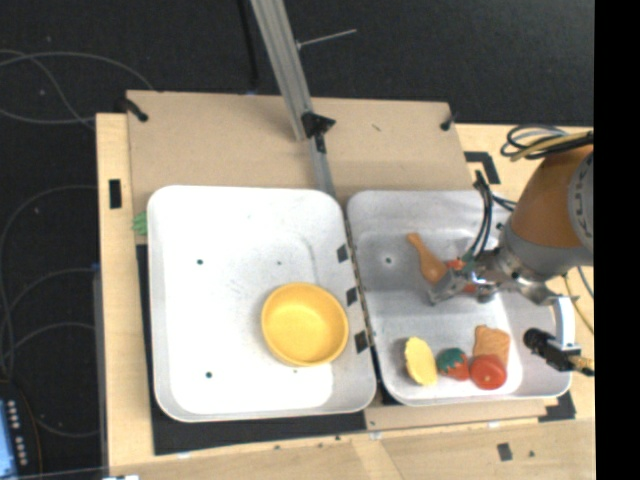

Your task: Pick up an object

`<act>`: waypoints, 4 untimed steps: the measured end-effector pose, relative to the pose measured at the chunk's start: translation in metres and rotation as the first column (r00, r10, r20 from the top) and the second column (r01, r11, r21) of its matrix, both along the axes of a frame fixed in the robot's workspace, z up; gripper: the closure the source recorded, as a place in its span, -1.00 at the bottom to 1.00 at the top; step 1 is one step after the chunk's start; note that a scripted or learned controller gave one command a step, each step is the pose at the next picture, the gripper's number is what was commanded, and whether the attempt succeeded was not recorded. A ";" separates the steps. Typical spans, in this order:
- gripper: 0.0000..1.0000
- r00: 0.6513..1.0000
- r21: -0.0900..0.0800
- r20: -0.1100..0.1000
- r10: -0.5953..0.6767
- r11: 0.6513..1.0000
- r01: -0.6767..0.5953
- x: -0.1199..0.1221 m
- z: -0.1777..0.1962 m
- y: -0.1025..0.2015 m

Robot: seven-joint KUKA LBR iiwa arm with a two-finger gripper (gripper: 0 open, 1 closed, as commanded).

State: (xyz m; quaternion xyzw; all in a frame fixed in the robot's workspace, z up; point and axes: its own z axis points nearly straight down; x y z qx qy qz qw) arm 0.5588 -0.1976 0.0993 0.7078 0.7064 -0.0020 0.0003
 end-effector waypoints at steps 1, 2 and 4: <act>1.00 1.000 0.000 0.007 -0.003 1.000 0.003 0.002 0.013 0.000; 1.00 1.000 0.003 0.004 0.005 1.000 -0.005 0.009 0.062 0.006; 1.00 1.000 0.003 0.007 0.007 1.000 -0.007 0.006 0.126 0.007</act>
